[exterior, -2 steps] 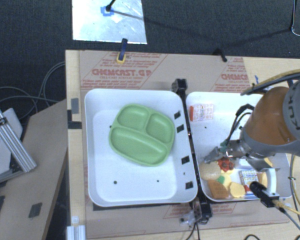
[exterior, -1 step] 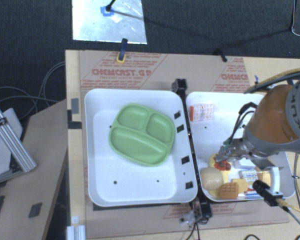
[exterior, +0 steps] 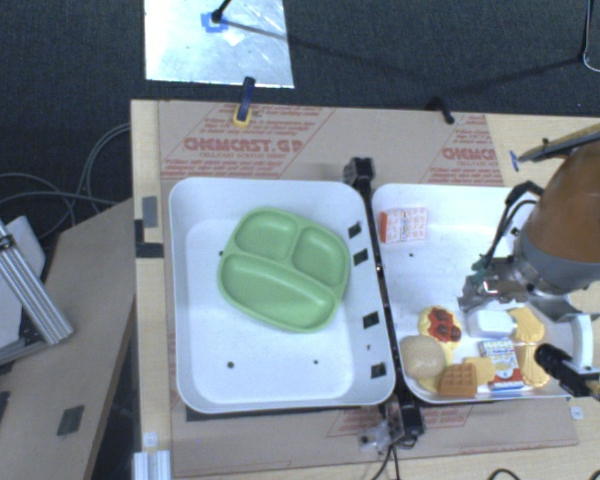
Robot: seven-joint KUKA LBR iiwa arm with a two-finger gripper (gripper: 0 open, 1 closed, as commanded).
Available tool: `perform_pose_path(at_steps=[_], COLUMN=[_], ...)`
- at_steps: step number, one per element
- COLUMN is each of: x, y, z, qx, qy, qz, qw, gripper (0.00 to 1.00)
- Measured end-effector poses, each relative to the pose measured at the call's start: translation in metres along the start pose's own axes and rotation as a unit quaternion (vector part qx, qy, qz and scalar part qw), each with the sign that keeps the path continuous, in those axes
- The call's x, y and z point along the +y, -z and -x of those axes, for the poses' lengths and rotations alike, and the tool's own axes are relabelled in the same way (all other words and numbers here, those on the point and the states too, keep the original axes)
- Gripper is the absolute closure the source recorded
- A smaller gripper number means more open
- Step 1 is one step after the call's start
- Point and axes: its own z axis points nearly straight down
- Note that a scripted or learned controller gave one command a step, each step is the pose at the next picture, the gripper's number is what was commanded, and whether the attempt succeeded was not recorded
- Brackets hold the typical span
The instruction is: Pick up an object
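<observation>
— White plastic bin (exterior: 420, 268), and the gripper (exterior: 488, 290) hangs low in it. Has it hold of anything?

— Can't tell; the wrist hides its fingers. Toy food lies just beside and nearer us: red piece (exterior: 441, 323), pale bun (exterior: 423, 356), waffle (exterior: 458, 379).

— Easy picks?

— Light, hard, slick, I'd judge. Take the bun across its middle. Far left sits the green tray (exterior: 283, 268).

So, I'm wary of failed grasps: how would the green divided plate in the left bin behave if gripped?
The green divided plate looks like stiff moulded plastic, probably light. Lying flat in the left bin, its low rim gives fingers little purchase, so it would likely slide, not lift.
</observation>
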Motion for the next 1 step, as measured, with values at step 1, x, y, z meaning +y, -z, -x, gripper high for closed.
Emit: perform_pose_path(at_steps=[1], x=[-0.0024], y=[0.0487], z=[-0.0079], qx=[0.000], qy=[0.001], qz=[0.000], qw=[1.0000], gripper=[1.00])
